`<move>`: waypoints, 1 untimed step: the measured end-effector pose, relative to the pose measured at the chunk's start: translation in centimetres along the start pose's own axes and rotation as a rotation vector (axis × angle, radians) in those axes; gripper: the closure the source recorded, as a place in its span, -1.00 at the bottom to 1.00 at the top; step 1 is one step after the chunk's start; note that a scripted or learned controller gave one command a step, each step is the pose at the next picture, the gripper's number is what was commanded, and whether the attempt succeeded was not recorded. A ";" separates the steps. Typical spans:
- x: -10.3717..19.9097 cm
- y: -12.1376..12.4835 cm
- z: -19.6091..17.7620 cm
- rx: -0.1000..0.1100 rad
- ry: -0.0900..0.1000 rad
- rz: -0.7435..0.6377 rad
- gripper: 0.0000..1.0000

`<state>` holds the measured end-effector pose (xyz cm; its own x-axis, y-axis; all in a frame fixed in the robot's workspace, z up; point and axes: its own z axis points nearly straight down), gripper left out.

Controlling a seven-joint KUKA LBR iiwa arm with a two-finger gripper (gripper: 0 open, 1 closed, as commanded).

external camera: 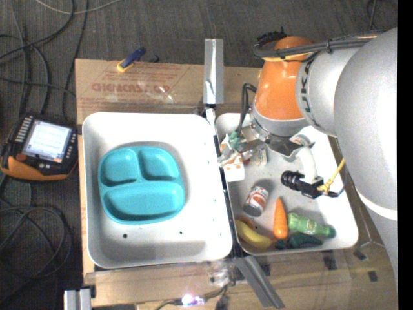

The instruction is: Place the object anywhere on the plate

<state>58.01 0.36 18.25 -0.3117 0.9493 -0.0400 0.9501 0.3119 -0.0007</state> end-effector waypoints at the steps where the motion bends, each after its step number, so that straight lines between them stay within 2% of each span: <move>1: 0.0 0.0 0.0 0.000 -0.001 -0.016 1.00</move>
<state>58.02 0.34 18.20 -0.3265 0.9443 -0.0412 0.9451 0.3267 -0.0013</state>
